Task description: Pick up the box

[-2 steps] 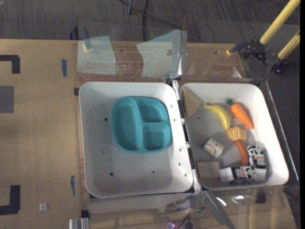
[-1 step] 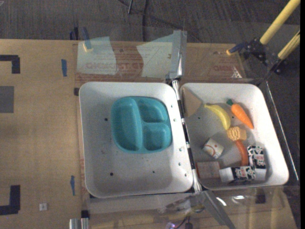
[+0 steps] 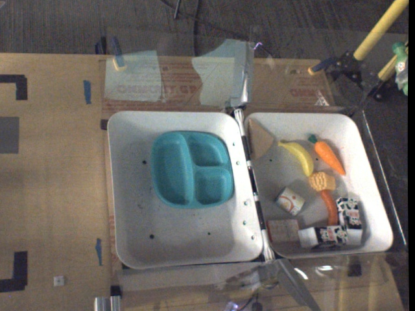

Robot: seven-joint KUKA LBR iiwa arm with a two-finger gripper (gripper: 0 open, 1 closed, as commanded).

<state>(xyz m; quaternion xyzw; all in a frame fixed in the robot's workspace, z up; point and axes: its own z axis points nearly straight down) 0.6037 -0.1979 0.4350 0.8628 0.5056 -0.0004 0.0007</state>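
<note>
A small flat tan box [image 3: 283, 229] lies at the near left corner of the right bin [image 3: 375, 173]. Right beside it a black-and-white cow-patterned carton [image 3: 329, 236] lies on its side. A second cow-patterned carton [image 3: 351, 212] stands just behind that one, near the bin's near right corner.
The right bin also holds a banana [image 3: 298, 156], a carrot [image 3: 329, 157], a ridged orange piece [image 3: 322, 181], an orange stick [image 3: 330, 207] and a small white cup [image 3: 291, 201]. In the left bin [image 3: 130, 173] sits a teal divided plate [image 3: 192, 168]. A yellow-handled clamp [image 3: 363, 47] stands at the back right.
</note>
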